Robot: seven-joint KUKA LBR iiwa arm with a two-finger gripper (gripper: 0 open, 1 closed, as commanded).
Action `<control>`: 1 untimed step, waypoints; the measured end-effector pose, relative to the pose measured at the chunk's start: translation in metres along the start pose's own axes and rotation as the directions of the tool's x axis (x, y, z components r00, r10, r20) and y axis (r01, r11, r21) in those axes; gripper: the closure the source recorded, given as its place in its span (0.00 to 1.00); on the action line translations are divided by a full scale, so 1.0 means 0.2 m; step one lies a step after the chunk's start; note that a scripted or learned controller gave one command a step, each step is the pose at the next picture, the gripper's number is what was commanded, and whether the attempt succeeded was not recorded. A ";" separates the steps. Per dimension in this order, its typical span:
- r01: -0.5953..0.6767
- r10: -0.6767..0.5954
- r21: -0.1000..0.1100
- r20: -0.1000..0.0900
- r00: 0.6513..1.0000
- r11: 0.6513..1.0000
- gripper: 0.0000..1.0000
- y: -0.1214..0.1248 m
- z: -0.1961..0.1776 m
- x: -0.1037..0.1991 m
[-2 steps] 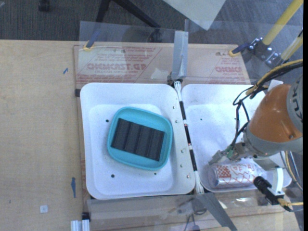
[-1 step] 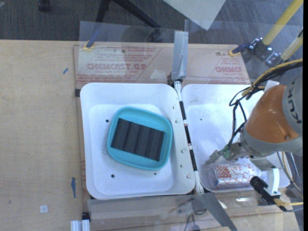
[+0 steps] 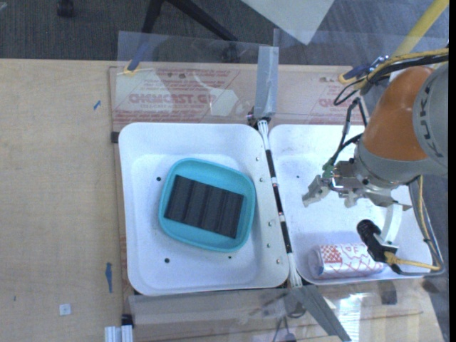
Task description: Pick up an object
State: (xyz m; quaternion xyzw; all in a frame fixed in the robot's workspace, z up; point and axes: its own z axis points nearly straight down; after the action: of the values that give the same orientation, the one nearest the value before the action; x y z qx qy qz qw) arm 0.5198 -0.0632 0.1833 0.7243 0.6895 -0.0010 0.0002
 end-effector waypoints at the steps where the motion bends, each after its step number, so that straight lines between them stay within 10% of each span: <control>1: 0.091 -0.091 0.003 -0.002 0.996 0.996 0.00 -0.20 0.27 -0.18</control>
State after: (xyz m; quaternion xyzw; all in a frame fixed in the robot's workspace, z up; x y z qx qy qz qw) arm 0.4787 -0.0969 0.1297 0.6921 0.7218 -0.0013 -0.0017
